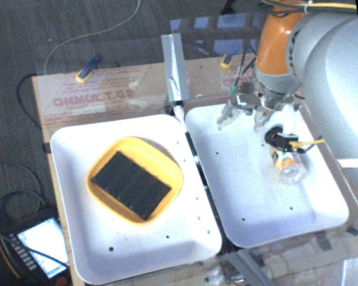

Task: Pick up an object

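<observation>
A small clear bottle (288, 163) lies in the right bin (259, 220) near its right wall, with a black cap and yellow bits at its upper end. My gripper (241, 119) hangs over the bin's back edge, up and to the left of the bottle and apart from it. It is open, its two grey fingers (225, 119) spread wide with nothing between them. In the left bin (89, 254) sits a yellow dish (161, 155) with a flat black ribbed pad (131, 184) lying in it.
The arm's grey body and orange band (274, 43) cover the right bin's back right corner. A metal divider post (174, 72) stands behind the seam between the bins. A cardboard sheet (100, 94) lies behind the left bin.
</observation>
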`<state>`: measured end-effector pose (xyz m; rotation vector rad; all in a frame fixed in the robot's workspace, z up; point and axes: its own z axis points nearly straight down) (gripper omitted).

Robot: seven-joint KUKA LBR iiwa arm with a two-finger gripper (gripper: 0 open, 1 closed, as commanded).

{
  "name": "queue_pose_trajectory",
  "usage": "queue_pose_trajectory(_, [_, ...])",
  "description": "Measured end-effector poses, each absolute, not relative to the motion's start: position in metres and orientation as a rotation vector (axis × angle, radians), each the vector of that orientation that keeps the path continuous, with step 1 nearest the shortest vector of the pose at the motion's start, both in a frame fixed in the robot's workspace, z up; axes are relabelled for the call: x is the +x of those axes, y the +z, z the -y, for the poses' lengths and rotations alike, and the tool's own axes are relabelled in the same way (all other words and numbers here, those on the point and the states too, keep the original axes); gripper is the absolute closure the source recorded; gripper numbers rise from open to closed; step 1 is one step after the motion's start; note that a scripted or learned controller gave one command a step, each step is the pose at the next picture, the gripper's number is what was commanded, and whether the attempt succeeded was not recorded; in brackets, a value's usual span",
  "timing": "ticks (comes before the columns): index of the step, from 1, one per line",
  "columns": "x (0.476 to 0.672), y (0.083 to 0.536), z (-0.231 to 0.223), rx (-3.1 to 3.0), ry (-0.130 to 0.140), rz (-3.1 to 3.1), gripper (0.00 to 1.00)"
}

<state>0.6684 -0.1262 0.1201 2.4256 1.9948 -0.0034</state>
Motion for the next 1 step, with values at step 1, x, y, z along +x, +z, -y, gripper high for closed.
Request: queue_pose_trajectory(1, [0.6684, 0.1126, 0.1841, 2.214, -0.004, -2.224, 0.0])
